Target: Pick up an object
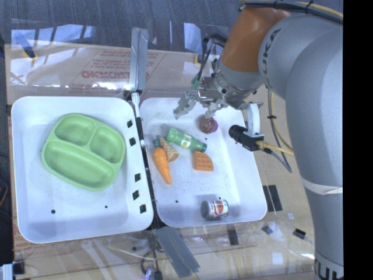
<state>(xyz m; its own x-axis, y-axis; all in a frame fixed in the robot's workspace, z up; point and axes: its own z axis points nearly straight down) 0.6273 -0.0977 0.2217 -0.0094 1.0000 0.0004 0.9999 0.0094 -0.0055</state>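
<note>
Right now our gripper [201, 105] sits over the back edge of the right bin [245, 209], fingers spread wide, nothing between them. One fingertip shows out to camera-left near the bin's rear wall, the other sits just above the small brownish round object [208, 124].

That round thing is our likely target: it lies near the back of the right bin, directly under or just in front of the gripper, apart from the other items. We can't tell whether a finger touches it. It looks small, light and bumpy, probably a toy piece of food. We judge it rigid plastic, so it may roll or squirt out if pinched off-centre. Best to close across its widest middle, fingers straddling it evenly.

Other options in the same bin, nearer the camera:
- green bottle [185, 139], lying on its side, smooth, likely slippery; grab across the body.
- carrot [162, 164], tapered; grab the thick end.
- waffle piece [203, 161], flat, hard to get under.
- can [215, 209], on its side near the front wall, will roll.

Green divided plate [85, 151] sits in the left bin [29, 214], well apart.
</note>
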